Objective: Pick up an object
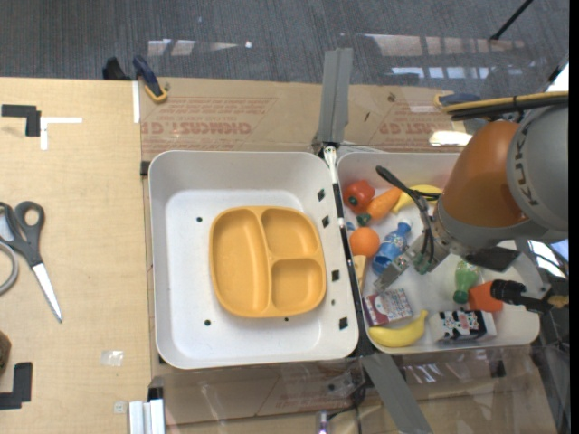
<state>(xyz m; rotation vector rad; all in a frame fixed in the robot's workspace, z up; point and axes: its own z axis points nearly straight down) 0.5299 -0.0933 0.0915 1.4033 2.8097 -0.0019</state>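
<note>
1. The arm (507,183) is seen reaching in from the right, hung over the right bin (529,333).
2. A yellow divided plate (268,261) is laid in the left bin (172,269).
3. The gripper (398,269) is found low in the right bin's clutter, just beside a blue bottle (391,247); whether anything's grabbed can't be told.
4. A banana (398,334), an orange (364,241) and a tomato (358,193) are scattered nearby.
5. Scissors (32,256) are left on the bench, well apart.
</note>
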